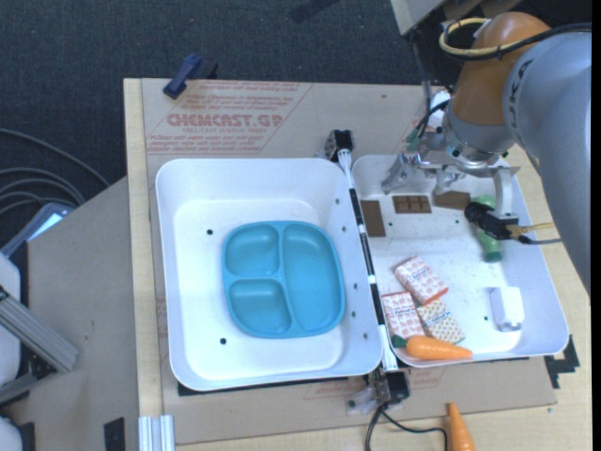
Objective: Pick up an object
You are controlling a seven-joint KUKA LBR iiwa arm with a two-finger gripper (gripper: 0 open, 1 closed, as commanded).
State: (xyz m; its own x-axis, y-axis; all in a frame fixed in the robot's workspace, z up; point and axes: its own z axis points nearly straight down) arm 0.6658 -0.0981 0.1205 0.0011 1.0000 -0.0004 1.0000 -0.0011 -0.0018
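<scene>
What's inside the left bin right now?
The left bin holds one thing: a blue divided tray lying flat near its middle. The bin floor beneath the tray is covered, so anything under it cannot be seen.

- Left bin [178, 195]: the blue divided plate [282, 278] fills the middle, leaving open floor around it.
- Right bin [540, 299]: the arm [488, 92] crowds the far end; snack packets [420, 301] and a carrot [437, 349] cluster near the front, with bare floor between.

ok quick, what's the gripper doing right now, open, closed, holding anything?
Gripper: low over the far end of the right bin, above the brown pieces; open or closed cannot be told.
</scene>
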